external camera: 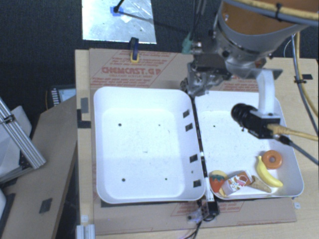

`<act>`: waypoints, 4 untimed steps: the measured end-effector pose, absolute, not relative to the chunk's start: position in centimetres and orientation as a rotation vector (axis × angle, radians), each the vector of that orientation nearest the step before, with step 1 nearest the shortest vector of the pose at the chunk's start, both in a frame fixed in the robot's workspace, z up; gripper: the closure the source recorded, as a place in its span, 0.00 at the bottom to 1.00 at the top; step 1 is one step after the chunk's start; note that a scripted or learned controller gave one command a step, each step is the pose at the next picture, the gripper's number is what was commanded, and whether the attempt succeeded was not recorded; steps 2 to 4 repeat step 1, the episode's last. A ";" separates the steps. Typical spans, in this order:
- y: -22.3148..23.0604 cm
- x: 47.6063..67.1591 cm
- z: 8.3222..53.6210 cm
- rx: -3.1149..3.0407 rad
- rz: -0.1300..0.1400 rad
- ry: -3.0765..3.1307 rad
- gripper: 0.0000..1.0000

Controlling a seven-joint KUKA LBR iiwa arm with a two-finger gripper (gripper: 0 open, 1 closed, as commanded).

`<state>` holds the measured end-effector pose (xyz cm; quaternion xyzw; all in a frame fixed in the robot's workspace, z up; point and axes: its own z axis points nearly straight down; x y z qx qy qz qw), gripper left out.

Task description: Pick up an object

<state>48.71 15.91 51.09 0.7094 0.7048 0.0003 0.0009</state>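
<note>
Camera view puts your toy banana (pixel 267 172) in the right bin's (pixel 224 128) near corner; it looks light, rigid and slick, so grip mid-curve; claw (pixel 199 86) state: cannot tell

Pincer (pixel 200 86) hangs over the bins' far edge; banana (pixel 267 173) lies near.

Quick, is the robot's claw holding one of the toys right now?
Gripper: cannot be told from this view; it sits over the far edge where the two bins meet, away from the banana and other toys.
</note>
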 end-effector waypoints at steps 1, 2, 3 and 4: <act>22.0 48.6 53.6 2.211 0.009 2.231 1.00; 22.0 48.6 53.6 2.211 0.009 2.231 1.00; 22.0 48.6 53.6 2.211 0.009 2.231 1.00; 22.0 48.6 53.6 2.211 0.009 2.231 1.00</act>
